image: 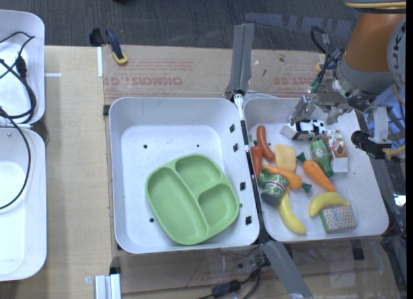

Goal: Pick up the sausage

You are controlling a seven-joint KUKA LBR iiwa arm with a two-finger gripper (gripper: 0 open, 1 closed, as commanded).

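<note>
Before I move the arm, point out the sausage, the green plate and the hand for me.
sausage (264, 143): camera view, middle of its red length, right bin's left side.
green plate (192, 198): camera view, ridge between its compartments, left bin.
hand (311, 112): camera view, at its tips above the right bin.

— Is anything readable showing on the bench?

— Red lettering is running along the cardboard strip (169, 75) behind the bins, upside down and mirrored from this angle; it is looking like a brand name, but I am not making out the letters with any confidence.

— And on the arm?

— Dark letters are peeking in on the orange band (381, 30), cut off at the edge — unreadable.
</note>
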